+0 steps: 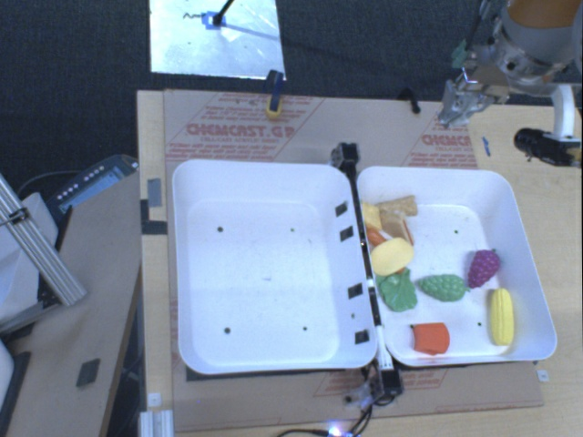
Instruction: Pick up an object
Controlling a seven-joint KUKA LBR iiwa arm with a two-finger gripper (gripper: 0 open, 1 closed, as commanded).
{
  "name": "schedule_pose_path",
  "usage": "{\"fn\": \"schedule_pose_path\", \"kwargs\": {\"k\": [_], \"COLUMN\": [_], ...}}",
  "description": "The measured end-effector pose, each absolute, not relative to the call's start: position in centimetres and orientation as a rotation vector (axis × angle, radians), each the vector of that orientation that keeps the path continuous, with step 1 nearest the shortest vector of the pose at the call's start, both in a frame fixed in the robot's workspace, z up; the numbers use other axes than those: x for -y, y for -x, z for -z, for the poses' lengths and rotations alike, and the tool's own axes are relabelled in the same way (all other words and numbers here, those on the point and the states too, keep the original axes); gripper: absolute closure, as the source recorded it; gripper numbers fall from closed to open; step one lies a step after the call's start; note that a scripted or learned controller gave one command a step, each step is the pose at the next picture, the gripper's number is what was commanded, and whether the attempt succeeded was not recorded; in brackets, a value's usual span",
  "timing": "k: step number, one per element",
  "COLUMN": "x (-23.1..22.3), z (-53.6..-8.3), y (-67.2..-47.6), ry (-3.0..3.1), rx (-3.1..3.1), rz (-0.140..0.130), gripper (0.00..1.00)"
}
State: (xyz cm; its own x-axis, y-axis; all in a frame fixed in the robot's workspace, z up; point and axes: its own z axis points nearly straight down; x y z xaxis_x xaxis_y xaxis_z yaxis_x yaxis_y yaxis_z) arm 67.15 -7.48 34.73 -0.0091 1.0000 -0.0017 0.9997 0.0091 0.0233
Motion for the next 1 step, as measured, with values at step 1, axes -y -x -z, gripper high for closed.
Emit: {"fn": "schedule_pose_path", "kwargs": {"k": [1], "x": [7.70], "z": [-18.66], "y": [-66.58], "ry": [-2.227], "rx": [-2.229], "rz": [0.012], "gripper": [1.00]}}
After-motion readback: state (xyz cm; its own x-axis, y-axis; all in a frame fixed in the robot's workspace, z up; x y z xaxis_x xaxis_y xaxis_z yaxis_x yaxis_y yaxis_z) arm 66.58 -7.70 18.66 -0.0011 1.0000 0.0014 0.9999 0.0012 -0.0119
